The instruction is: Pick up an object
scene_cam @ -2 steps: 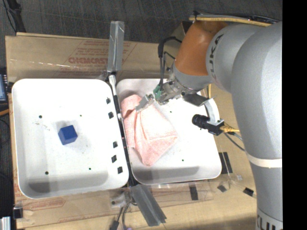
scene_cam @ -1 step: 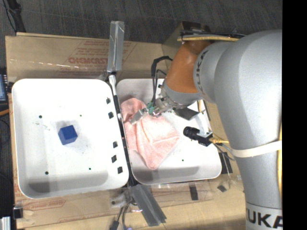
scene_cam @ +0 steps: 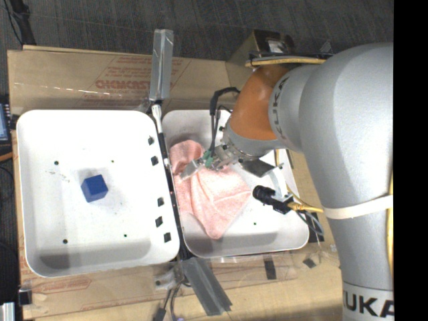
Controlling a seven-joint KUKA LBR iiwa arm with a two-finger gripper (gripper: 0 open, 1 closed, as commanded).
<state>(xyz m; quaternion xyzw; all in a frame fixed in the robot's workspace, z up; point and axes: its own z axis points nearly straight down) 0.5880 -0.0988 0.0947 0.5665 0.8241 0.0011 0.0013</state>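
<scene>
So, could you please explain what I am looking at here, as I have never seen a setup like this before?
This is one photo from a camera fixed above a workbench, looking down at a slant. The large grey shape on the right is a robot arm, with an orange band above its wrist. It reaches in over two shallow white bins set side by side on cardboard.

The left bin holds a small blue cube, lying on its own. The right bin holds a crumpled pink cloth.

At the arm's tip is the gripper, the part meant for picking things up. It is down at the upper part of the cloth. From this angle I cannot tell whether it has actually caught the cloth.
</scene>
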